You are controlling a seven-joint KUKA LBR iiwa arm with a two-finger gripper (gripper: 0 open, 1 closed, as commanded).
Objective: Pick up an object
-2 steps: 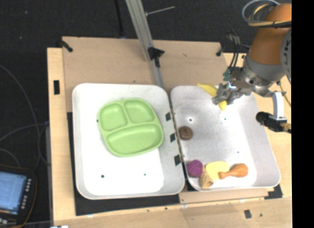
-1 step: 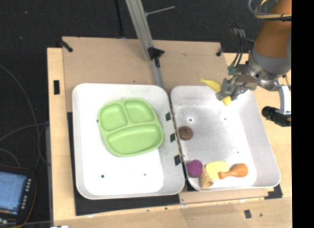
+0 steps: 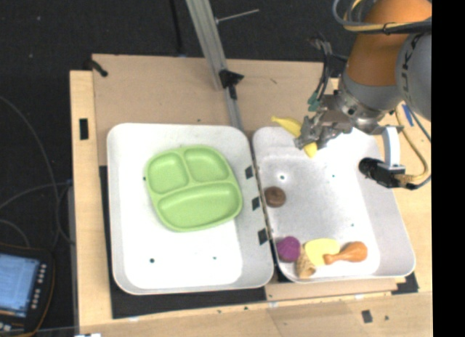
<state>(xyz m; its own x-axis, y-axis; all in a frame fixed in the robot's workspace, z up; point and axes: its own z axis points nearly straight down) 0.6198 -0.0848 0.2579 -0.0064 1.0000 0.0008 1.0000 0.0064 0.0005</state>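
A curved yellow plastic banana [image 3: 292, 129] is gripped between the closed fingers of the grey two-finger gripper [image 3: 314, 138], above the far edge of the right shallow white bin [image 3: 378, 212].

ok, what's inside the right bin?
In the right bin: a brown ball, purple ball, yellow piece, orange-brown pear shape. A yellow banana at the far rim is partly covered by the gripper.

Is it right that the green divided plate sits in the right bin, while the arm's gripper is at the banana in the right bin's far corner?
Not quite. The camera view shows the green divided plate in the left bin, not the right bin. The gripper is indeed at the banana.
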